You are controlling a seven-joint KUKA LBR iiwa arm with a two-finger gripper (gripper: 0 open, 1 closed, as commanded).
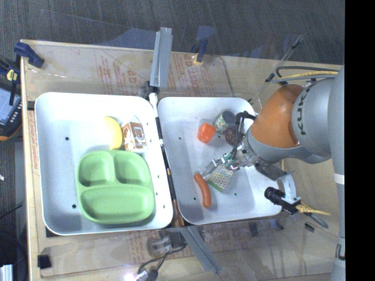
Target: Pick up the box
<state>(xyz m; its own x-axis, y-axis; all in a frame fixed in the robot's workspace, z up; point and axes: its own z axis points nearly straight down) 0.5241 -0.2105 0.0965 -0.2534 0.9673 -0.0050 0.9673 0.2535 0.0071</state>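
Gripper [225,160] partly covers box [220,179]; fingertips unclear.

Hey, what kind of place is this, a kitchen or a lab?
Probably a robotics lab bench: a KUKA arm reaches over two white bins of toy food, like a sausage, on a clamped wooden bench.

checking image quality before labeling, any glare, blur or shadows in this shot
Camera view: the lighting is even, with soft shadows along the left bin walls; faint glare streaks cross the bench top; the hand region is cluttered and slightly soft, so the small box under it is hard to resolve; the green tray and sausage look sharp.
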